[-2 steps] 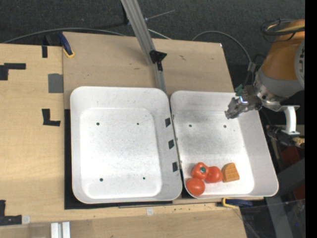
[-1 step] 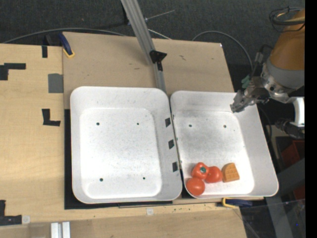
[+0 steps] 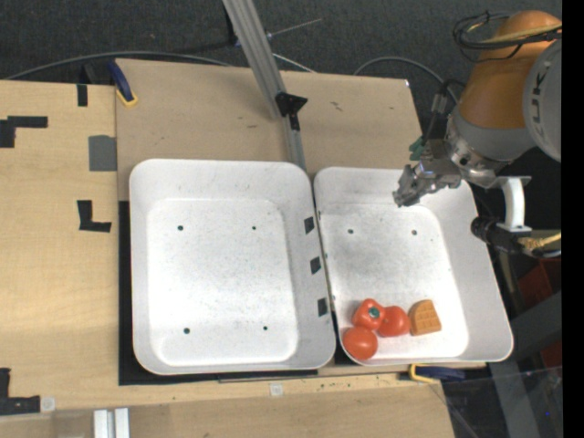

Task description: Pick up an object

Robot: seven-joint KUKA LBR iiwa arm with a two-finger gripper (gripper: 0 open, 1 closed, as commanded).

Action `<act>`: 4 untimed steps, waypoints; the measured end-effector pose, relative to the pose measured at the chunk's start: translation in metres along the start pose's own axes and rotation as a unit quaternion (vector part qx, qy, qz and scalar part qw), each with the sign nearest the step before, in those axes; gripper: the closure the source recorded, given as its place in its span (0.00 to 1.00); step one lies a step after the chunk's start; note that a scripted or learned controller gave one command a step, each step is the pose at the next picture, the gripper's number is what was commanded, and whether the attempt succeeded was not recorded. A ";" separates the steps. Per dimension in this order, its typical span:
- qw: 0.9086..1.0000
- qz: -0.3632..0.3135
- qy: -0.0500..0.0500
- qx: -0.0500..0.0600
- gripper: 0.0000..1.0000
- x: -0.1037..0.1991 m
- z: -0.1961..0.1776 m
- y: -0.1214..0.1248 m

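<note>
Red round plastic fruits (image 3: 374, 325) and an orange block (image 3: 423, 318) sit in the right white bin's (image 3: 474, 272) near corner; the grey two-finger gripper (image 3: 408, 192) hovers at the far edge.

Arm (image 3: 511, 71) cut off by right edge, upper links unseen. Gripper (image 3: 412, 188) too small/dark, tip detail unclear. Red objs (image 3: 372, 325) well below gripper: clumped, count/type unclear. Pole (image 3: 260, 48) cut by top edge.
</note>
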State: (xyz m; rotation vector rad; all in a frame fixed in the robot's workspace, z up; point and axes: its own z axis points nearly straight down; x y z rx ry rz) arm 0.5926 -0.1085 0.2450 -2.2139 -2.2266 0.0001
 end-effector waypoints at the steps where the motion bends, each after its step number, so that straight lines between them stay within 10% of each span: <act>1: 1.000 0.000 0.000 0.000 1.00 0.045 0.003 -0.011; 4: 1.000 -0.001 0.000 0.000 1.00 0.199 0.015 -0.019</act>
